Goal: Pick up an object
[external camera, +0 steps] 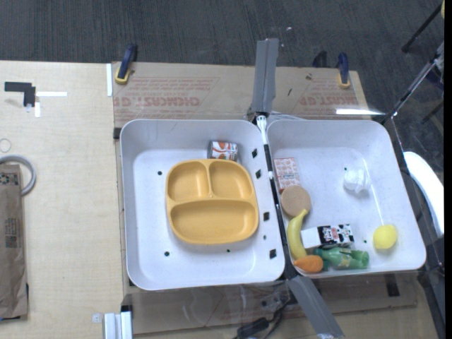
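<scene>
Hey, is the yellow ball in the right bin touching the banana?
Apart. The camera view shows the yellow ball near the right bin's right wall and the banana by its left wall, bare white floor plainly between them.

Cardboard sheet [233, 90] (clamped), brown bag [12, 239]

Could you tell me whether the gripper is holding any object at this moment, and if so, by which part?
That cannot be told here; the banana and yellow ball lie loose in the right bin.
</scene>
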Motion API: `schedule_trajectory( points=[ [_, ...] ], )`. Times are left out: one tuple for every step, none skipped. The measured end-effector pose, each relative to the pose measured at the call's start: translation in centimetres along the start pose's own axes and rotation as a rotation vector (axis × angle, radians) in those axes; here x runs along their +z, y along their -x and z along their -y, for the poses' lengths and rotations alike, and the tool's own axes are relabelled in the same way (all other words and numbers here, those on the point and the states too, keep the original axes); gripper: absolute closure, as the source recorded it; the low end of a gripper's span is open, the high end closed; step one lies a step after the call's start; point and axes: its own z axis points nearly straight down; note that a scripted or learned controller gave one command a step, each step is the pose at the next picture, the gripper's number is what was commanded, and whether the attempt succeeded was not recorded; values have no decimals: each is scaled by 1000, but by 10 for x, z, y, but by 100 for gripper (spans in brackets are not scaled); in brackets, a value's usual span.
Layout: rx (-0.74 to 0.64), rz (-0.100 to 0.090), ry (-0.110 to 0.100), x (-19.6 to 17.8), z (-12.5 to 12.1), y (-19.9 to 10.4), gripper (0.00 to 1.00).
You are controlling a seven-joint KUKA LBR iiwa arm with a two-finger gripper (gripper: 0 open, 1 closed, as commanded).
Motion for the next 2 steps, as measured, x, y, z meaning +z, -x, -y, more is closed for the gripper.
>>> schedule_trajectory(
  points=[
    [-3, 3, -2, -8, -1, 0, 100],
    [-6, 5, -4, -16, -3, 0, 100]
  ],
)
